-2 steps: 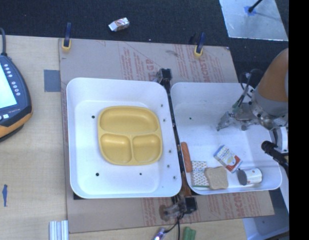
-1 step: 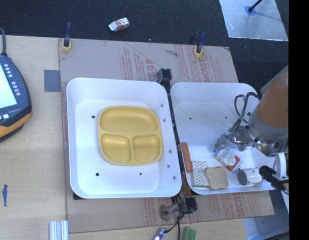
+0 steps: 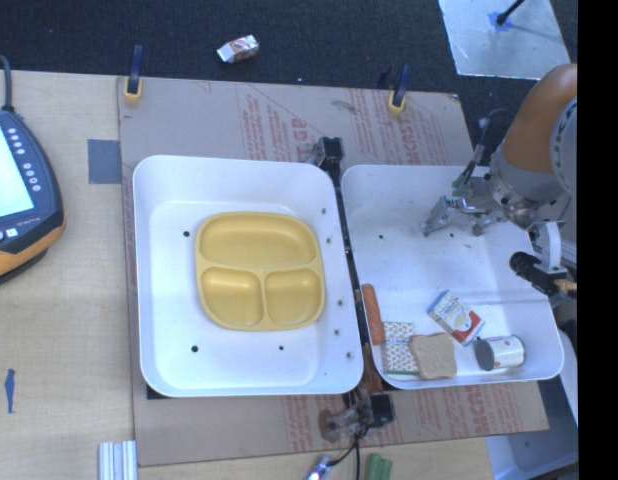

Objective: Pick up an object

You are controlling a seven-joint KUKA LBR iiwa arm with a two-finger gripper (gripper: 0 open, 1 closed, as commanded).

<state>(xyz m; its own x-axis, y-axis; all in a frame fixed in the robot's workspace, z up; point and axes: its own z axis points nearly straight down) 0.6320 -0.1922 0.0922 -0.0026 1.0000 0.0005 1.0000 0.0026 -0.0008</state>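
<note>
White plastic is the working surface: two shallow bins side by side, and my gripper (image 3: 467, 211) sits over the upper part of the right bin (image 3: 409, 268), above bare floor with nothing under it. My fingers look spread, tips apart, and nothing lies between them, so I record the tool as released and empty. By my judgement the pick has not been made; descent, closure and lift all remain.

Candidate objects lie grouped along the near edge of the right bin, well apart from my gripper:
- a slice of toast (image 3: 433, 356), lying flat, overlapping a checkered piece (image 3: 397, 346) at its left;
- a small carton (image 3: 455, 318) with red and blue print, just above the toast;
- a white cup (image 3: 500, 352) on its side, dark end toward the toast, close to the bin's near right corner;
- a thin orange stick (image 3: 370, 314), like a carrot or sausage, against the left wall.

Obstructions: the toast, checkered piece and carton crowd each other, so closing on one may nudge its neighbour. The orange stick hugs the wall, leaving little room for a finger on that side. The cup seems the freest, though it may roll.

Surroundings: the left bin (image 3: 159, 268) holds a yellow divided tray (image 3: 259, 268). A teach pendant (image 3: 19, 203) rests on the bench at far left, and a crumpled wrapper (image 3: 238, 49) lies on the dark floor beyond.
</note>
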